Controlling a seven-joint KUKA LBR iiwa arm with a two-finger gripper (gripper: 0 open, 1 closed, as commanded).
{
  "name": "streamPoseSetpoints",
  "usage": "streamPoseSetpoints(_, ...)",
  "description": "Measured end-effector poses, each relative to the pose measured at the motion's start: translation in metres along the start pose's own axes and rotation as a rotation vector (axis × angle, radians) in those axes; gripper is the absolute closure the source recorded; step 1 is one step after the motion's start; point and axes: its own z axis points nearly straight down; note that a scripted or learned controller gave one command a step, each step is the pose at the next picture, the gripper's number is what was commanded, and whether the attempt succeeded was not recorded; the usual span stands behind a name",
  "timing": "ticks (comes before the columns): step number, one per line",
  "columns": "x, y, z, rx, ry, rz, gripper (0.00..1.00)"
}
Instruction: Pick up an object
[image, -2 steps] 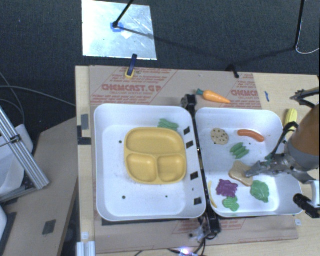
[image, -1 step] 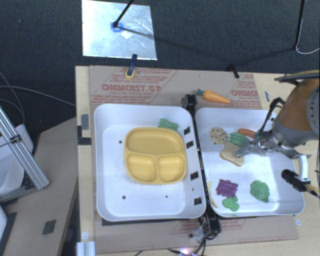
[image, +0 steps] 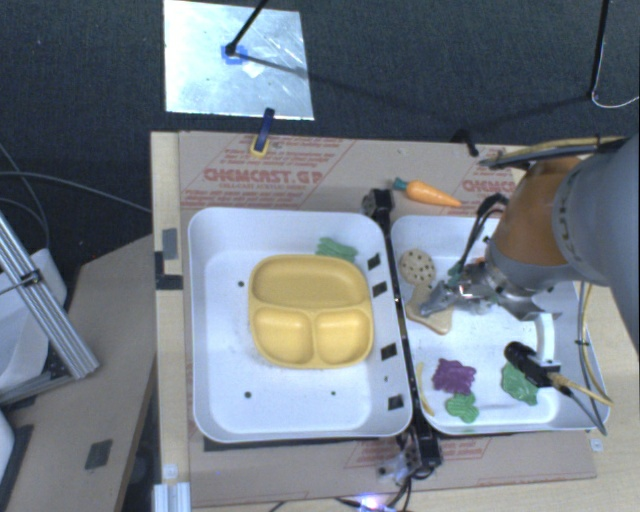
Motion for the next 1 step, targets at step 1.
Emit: streamPoseSetpoints(1,-0.0034,0.0011,-0.0116,-0.003,0.002,0.005,1.0)
